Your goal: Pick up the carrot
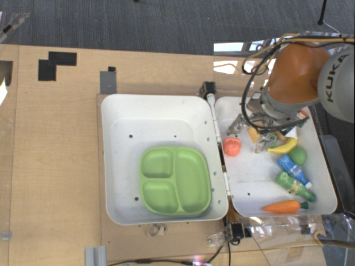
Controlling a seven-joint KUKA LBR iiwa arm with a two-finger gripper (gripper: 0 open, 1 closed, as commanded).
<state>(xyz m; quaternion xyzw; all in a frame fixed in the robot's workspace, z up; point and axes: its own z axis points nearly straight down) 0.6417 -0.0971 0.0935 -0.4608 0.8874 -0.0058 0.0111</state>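
The carrot (282,206), orange with a green top, lies along the front edge of the right bin (244,184). My gripper (247,136) hangs over the back part of that bin, well away from the carrot. Its fingers (234,127) stand apart and open, with a small yellow piece showing below the gap. The orange wrist band hides the upper part of the gripper.
A banana (283,146), a green ball (298,155), a blue bottle (292,168) and a green bottle (294,184) crowd the right bin between gripper and carrot. A pinkish-red fruit (232,146) sits by the divider. The left bin (119,148) holds a green divided plate (176,180).
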